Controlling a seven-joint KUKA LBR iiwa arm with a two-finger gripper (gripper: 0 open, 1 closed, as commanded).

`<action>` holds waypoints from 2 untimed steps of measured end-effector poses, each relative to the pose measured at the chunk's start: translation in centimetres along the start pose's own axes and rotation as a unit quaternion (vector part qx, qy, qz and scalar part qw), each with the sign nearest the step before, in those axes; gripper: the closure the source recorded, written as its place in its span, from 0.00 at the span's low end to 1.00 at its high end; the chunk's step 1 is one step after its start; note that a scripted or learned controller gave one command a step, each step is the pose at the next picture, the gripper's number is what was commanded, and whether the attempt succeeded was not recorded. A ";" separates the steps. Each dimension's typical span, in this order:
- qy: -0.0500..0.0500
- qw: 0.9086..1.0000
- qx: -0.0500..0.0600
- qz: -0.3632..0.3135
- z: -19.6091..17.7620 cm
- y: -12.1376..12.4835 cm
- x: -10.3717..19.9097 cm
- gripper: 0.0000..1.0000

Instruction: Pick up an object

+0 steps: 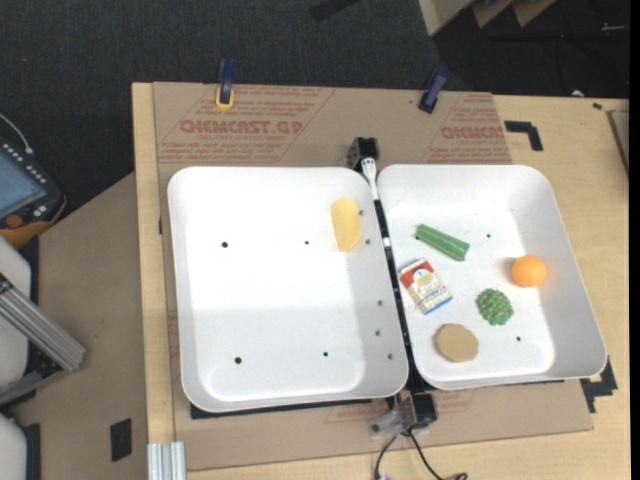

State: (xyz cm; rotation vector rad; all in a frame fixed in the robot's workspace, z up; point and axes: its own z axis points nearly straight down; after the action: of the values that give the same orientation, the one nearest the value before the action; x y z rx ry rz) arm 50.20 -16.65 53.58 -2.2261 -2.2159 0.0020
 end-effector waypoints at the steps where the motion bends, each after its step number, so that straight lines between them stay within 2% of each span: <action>1: 0.002 1.000 0.007 0.001 16.7 -2.1 -6.0 1.00; 2: -0.001 1.000 -0.005 -0.005 10.0 -2.1 -1.3 1.00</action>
State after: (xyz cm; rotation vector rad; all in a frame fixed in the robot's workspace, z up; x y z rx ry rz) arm 48.03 -17.94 43.54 -2.2220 -2.2333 -0.0073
